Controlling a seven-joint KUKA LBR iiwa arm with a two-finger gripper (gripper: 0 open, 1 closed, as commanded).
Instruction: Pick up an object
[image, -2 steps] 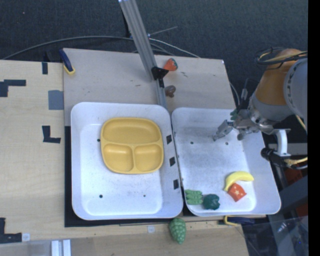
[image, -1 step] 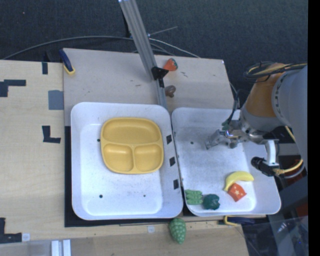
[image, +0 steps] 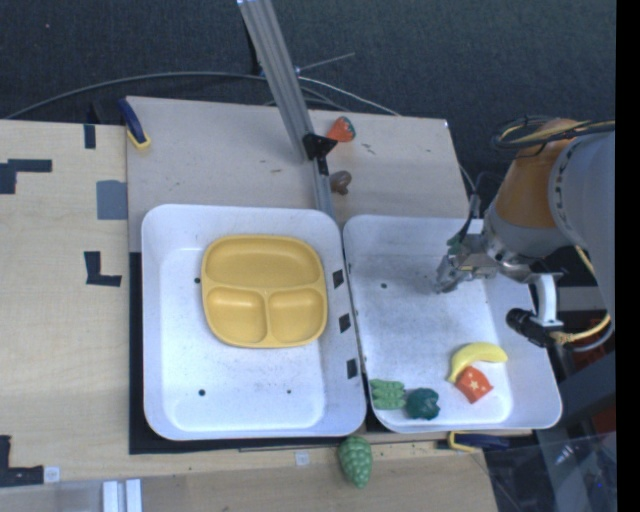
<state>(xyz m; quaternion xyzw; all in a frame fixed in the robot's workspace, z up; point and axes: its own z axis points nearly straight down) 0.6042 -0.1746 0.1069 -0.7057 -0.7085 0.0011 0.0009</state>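
Note:
A yellow banana (image: 477, 355) and a small red block (image: 474, 385) lie near the front right of the right bin (image: 410, 320). Two green toy vegetables (image: 405, 398) rest at that bin's front left edge. My gripper (image: 449, 276) hangs over the right bin's upper right part, well behind the banana, with nothing visible between its fingers. Whether it is open or shut is unclear from this angle.
A yellow divided plate (image: 265, 289) sits in the left bin (image: 180, 400). A green bunch of grapes (image: 354, 460) lies on the bench in front of the bins. A metal pole (image: 285, 80) rises behind them.

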